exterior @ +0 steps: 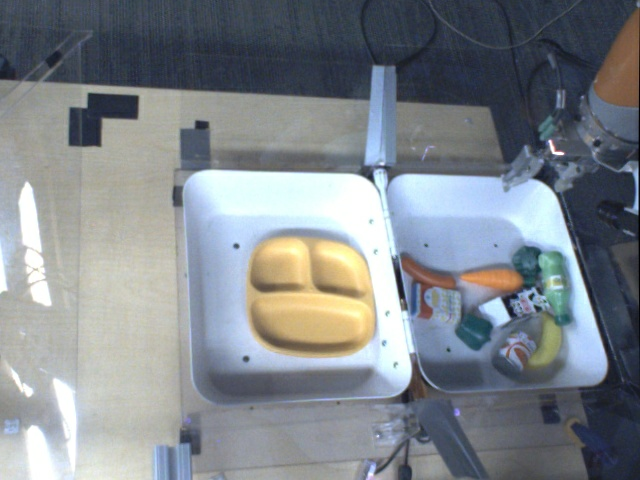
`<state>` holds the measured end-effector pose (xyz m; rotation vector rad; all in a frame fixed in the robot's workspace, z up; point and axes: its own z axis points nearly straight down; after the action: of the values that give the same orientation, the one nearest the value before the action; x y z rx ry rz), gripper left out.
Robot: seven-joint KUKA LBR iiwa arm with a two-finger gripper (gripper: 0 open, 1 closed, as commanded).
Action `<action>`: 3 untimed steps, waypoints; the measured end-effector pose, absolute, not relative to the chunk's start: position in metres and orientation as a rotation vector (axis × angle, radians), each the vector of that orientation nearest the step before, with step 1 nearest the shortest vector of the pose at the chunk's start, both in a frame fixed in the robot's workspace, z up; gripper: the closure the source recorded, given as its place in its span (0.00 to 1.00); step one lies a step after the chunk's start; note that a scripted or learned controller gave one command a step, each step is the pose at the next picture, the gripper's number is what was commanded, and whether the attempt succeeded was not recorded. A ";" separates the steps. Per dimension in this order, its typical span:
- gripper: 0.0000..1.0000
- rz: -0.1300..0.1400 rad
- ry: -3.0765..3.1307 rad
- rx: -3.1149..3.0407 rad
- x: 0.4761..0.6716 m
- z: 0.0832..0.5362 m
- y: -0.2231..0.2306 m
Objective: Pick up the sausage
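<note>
The sausage (422, 270) is a reddish-brown curved piece lying in the right bin (470, 213), close to its left wall. Its right end touches a small printed packet (438, 302). My gripper (545, 173) hovers over the bin's far right corner, well away from the sausage. Its fingers are spread open and hold nothing. The orange band of the arm (618, 73) shows at the upper right.
An orange carrot (492, 279) lies just right of the sausage. Green toys (548, 278), a teal block (474, 330), a banana (545, 343) and a small can (515, 351) crowd the bin's near right corner. The left bin (215, 268) holds a yellow divided plate (308, 295).
</note>
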<state>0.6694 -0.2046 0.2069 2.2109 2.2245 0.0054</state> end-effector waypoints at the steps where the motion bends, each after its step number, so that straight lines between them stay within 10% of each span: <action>1: 0.00 0.012 2.238 2.187 0.568 0.118 -0.144; 2: 0.00 0.005 2.367 2.058 0.558 0.103 -0.171; 3: 0.00 0.011 1.856 2.528 0.591 0.088 -0.130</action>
<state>0.5913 -0.1301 0.0878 2.5279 1.8557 0.0112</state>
